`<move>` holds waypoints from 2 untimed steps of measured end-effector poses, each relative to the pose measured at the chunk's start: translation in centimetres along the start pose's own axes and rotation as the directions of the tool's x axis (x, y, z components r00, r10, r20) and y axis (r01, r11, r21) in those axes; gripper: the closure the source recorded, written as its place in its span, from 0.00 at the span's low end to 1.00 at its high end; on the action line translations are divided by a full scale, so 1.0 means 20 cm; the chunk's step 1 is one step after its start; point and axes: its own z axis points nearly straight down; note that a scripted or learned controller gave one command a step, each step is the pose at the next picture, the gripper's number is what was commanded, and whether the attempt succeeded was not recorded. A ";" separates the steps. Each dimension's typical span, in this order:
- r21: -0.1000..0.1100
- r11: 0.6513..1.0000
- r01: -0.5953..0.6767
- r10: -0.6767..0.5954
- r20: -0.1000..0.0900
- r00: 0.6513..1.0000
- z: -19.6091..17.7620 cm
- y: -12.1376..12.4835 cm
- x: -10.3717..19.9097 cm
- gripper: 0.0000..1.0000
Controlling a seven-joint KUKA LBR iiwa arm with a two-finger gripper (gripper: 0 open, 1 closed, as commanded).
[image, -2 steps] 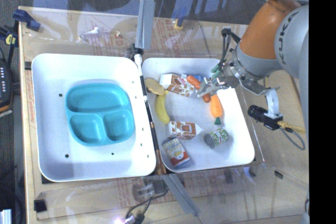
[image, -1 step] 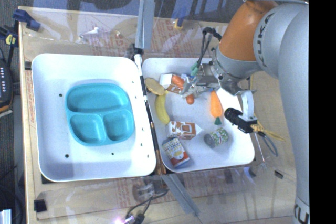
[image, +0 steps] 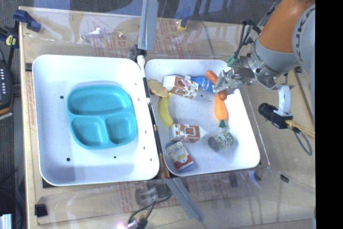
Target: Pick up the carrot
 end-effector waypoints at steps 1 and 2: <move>0.005 0.990 -0.142 0.142 0.000 0.990 0.00 -0.02 0.43 1.00; 0.000 0.999 0.032 -0.032 0.000 0.999 0.10 0.10 0.47 1.00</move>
